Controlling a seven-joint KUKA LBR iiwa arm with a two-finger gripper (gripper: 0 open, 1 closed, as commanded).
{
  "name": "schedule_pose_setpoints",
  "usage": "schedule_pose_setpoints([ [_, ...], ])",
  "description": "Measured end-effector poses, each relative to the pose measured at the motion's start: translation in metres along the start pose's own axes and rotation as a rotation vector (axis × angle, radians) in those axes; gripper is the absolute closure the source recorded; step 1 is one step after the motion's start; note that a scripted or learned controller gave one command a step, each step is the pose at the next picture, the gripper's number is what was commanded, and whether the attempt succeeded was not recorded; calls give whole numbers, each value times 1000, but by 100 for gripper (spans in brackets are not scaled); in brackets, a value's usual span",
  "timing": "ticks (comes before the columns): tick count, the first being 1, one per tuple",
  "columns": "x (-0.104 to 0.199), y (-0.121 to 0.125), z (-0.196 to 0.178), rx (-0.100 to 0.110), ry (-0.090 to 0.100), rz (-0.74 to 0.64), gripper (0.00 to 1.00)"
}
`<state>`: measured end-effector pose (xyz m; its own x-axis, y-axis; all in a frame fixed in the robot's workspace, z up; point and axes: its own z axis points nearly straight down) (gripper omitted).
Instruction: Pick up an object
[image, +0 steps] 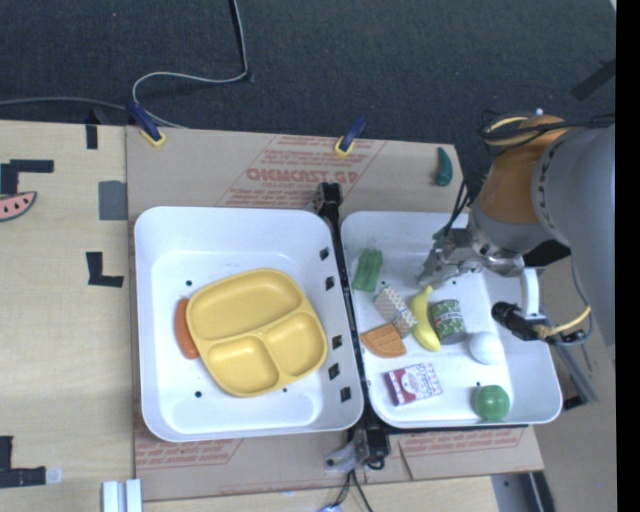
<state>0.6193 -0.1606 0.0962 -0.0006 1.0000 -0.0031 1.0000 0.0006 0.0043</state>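
My gripper (441, 264) hangs over the back of the right bin (540, 385), just above and behind a yellow banana (425, 322). A green can (447, 320) lies against the banana's right side. To the left are a green pickle-shaped piece (367, 270), a patterned wrapped piece (395, 307) and an orange slice (383, 341). A white egg (484, 347), a red and white packet (413, 384) and a green round fruit (491, 402) lie nearer the front. Nothing is visibly held.
The left bin (160, 260) holds a yellow divided plate (257, 330) with an orange-red piece (185, 328) tucked under its left edge. A black divider clamp (329, 200) sits between the bins. A small green object (442, 167) lies on the cardboard behind the right bin.
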Motion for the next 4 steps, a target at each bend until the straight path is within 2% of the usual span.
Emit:
schedule_pose_setpoints([
  [1, 39, -11, -101, 2, 3, -2, 100],
  [2, 38, -12, -100, 5, 4, -1, 0],
  [3, 48, -16, 10, 2, 3, -1, 0],
  [4, 48, -15, 0, 1, 1, -1, 100],
])
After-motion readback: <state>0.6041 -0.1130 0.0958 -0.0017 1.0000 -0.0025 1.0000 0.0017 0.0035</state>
